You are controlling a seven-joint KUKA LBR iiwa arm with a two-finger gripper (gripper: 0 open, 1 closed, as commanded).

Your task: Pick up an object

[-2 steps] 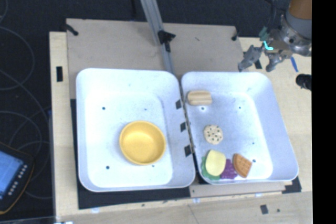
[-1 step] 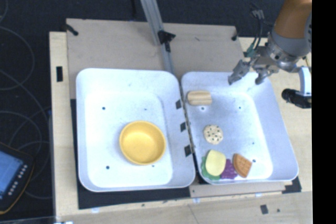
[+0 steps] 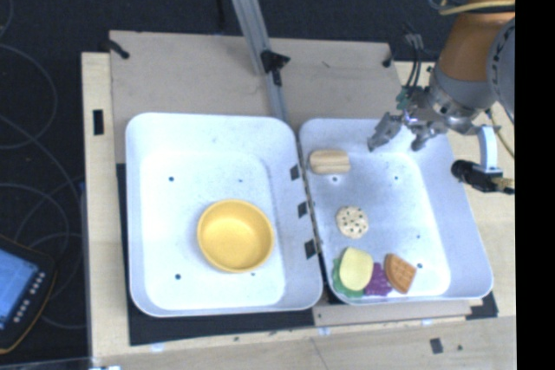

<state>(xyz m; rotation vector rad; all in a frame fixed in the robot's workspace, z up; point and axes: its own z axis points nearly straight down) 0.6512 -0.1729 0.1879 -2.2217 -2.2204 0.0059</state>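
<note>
Two white bins [image 3: 147, 186] on bench, one yellow bowl [image 3: 235, 235], four food pieces, hand [image 3: 401, 137] spread wide, holding nothing

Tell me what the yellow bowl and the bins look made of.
Yellow bowl: probably plastic, with a smooth, evenly coloured, matte surface and a soft sheen. Left bin and right bin: likely moulded white plastic, going by the rounded corners and dull finish.

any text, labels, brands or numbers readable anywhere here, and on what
None can be read.
The screen at the lower left edge glows blue, but anything on it is too blurred to read.
The yellow bowl, the cookie and the two white bins bear no visible lettering.
</note>
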